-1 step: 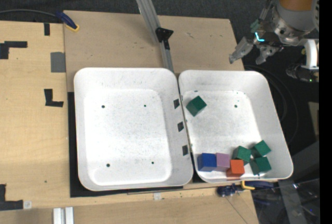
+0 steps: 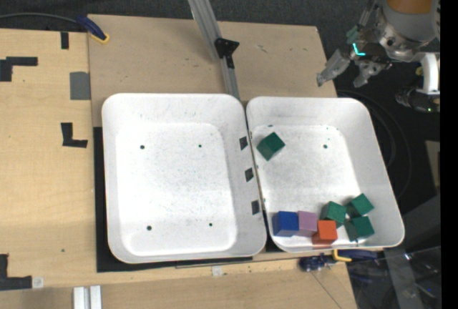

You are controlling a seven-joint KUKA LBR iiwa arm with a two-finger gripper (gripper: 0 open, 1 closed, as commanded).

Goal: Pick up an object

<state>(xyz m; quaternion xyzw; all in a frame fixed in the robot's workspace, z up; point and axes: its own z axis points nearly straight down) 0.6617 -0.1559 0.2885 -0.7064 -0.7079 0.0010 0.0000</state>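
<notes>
Bins: your left bin (image 2: 114,157) offers open floor; right bin (image 2: 372,150) crowds blocks along its near edge.
Gripper (image 2: 348,70): fingers spread, holding nothing, beyond the right bin's far rim.
Green block (image 2: 270,145): alone, near the divider.

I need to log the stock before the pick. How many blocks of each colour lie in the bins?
Green blocks: 4, one alone in the right bin, three clustered at its lower right
Blue block: 1
Purple block: 1
Orange block: 1
Total: 7, all in the right bin
</notes>
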